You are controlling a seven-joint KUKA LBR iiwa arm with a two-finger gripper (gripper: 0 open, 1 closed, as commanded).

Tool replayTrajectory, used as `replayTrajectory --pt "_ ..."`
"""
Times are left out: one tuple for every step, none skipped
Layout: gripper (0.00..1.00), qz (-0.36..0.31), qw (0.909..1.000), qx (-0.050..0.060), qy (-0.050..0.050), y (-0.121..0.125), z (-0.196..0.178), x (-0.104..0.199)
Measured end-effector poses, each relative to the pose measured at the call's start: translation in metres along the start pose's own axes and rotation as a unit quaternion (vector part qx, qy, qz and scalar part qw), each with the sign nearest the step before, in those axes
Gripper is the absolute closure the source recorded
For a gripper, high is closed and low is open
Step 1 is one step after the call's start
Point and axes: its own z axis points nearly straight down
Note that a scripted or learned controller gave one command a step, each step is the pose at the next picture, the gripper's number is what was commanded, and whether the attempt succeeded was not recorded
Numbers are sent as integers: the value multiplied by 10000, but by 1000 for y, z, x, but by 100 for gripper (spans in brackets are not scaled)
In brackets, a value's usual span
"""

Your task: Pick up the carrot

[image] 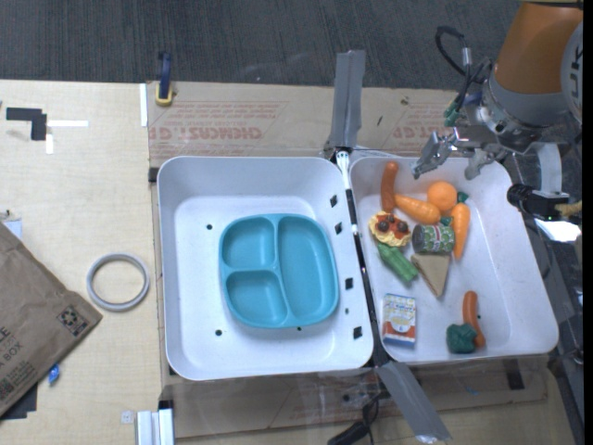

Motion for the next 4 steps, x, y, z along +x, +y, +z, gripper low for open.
replayTrajectory --pt "0 418 9991 0 -2 18 55 -59" --pt "0 -57 10000 -33 -6 30 155 -83" --pt "100 -56 10000 -40 -12 31 147 -84" --pt "0 -57 10000 -40 -12 31 147 -84"
